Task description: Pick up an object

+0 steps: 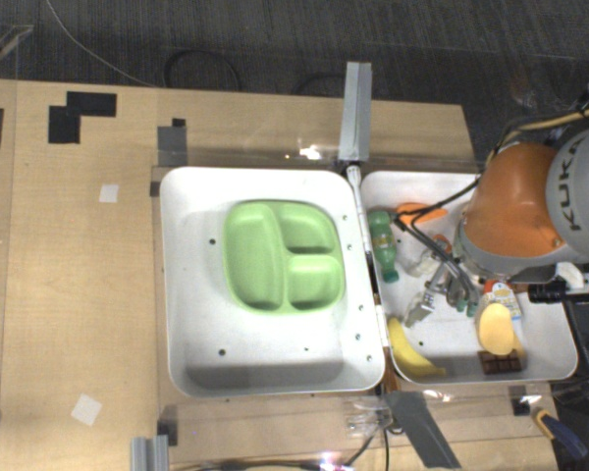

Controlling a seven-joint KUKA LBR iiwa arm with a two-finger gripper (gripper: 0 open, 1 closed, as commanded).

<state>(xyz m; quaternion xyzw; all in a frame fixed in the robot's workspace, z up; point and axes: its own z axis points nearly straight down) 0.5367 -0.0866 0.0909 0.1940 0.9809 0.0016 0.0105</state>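
The right bin holds several small objects. A green bottle lies along its left wall, and a yellow banana curves in the front left corner. A yellow lemon-like fruit sits beside a dark brown block at the front right. An orange item shows at the back, partly under the arm. My gripper hangs low over the middle of this bin, between the bottle and the yellow fruit, just above the banana. The arm's orange band hides the bin's back right part.
The left bin holds a light green divided plate near its middle. A metal divider rail runs between the two bins at the back. Cables loop around the wrist over the right bin.
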